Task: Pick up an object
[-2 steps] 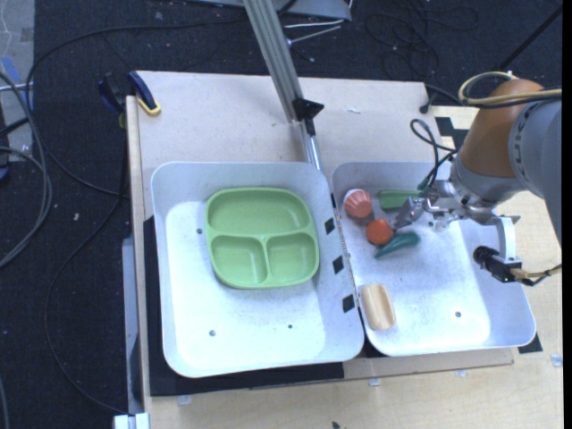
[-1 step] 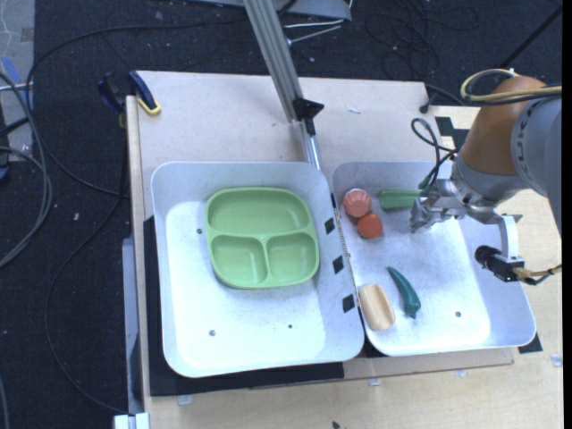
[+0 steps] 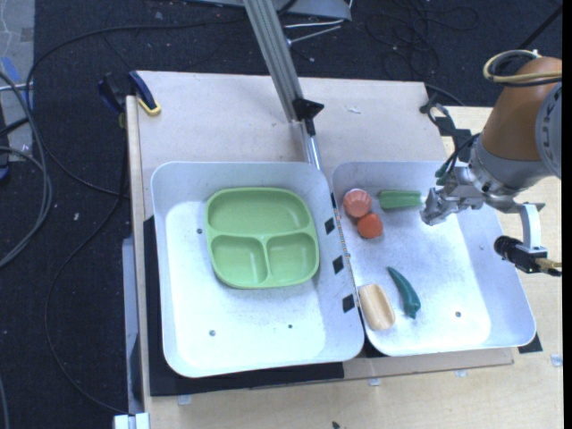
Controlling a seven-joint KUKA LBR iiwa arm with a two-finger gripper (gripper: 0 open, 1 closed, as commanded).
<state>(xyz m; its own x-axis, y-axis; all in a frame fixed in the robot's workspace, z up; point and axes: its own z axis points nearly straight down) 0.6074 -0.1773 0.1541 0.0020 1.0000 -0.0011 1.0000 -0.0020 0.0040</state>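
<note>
- Cucumber (image 3: 399,200) lies in the right bin (image 3: 500,329), just beside the gripper (image 3: 433,213).
- Whether the fingers are wide or narrow cannot be told.
- Cucumber looks light, stiff, smooth; gripping across its narrow middle seems safest.

Grey arm (image 3: 527,164), orange band (glossy), metallic tool (image 3: 435,210), yellow cable loop
</note>
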